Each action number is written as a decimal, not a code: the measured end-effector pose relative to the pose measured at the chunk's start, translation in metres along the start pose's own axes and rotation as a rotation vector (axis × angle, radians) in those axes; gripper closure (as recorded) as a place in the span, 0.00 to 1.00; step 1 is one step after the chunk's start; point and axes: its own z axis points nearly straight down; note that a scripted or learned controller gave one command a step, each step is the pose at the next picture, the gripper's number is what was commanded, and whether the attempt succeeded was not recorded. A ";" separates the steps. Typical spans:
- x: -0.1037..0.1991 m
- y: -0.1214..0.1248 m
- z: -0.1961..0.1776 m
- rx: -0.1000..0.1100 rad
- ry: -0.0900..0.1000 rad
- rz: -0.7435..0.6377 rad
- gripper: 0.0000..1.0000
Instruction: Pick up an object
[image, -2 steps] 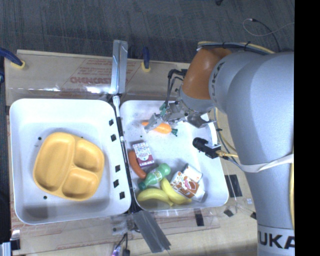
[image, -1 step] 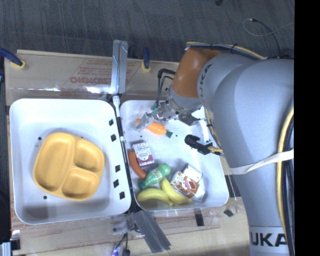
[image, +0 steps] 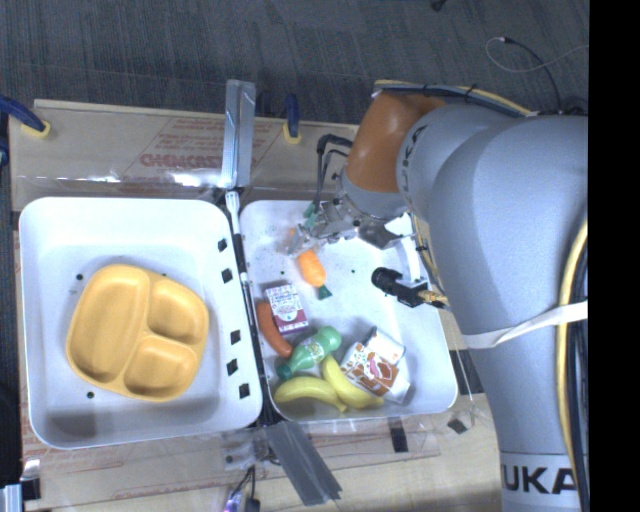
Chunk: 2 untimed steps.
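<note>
Carrot (image: 313, 268) just below gripper (image: 322, 222), apart

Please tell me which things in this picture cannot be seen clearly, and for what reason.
- Gripper, camera view: small and blurred under the arm's wrist; its grip state cannot be judged.
- Right bin: its far right corner is covered by the arm.
- Small box: its label print is too small to read.
- Hot dog: partly hidden under that box.
- Bananas: one overlaps the other, hiding part of it.

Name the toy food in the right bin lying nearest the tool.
The small orange carrot, just below the tool; the bananas lie at the bin's near edge.
</note>
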 end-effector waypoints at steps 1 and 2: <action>0.090 0.005 -0.093 -0.003 -0.002 -0.095 1.00; 0.076 -0.026 -0.091 0.002 -0.001 0.032 1.00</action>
